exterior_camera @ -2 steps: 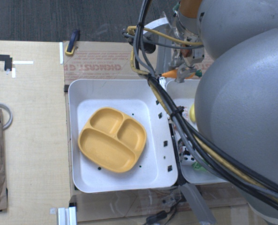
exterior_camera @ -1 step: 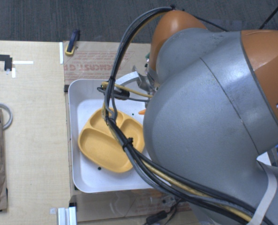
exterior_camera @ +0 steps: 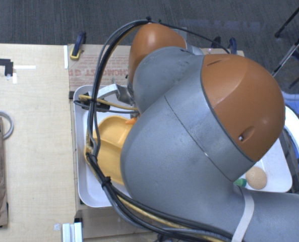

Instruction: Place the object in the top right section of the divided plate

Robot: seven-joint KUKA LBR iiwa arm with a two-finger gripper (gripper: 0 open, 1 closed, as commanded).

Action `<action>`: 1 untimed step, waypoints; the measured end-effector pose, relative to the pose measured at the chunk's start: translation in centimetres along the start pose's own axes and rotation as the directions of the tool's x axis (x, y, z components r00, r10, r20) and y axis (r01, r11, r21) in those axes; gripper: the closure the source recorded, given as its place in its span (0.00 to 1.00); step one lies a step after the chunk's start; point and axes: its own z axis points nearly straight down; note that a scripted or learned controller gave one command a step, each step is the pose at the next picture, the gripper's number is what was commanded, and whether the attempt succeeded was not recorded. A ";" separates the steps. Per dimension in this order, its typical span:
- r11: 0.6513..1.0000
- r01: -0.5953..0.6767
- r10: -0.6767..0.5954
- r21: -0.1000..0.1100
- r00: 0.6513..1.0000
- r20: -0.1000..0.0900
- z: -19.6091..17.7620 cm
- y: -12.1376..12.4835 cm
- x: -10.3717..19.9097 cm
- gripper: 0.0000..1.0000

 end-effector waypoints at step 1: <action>1.000 -0.002 0.002 -0.003 1.000 0.019 1.0 0.1 -0.6 0.00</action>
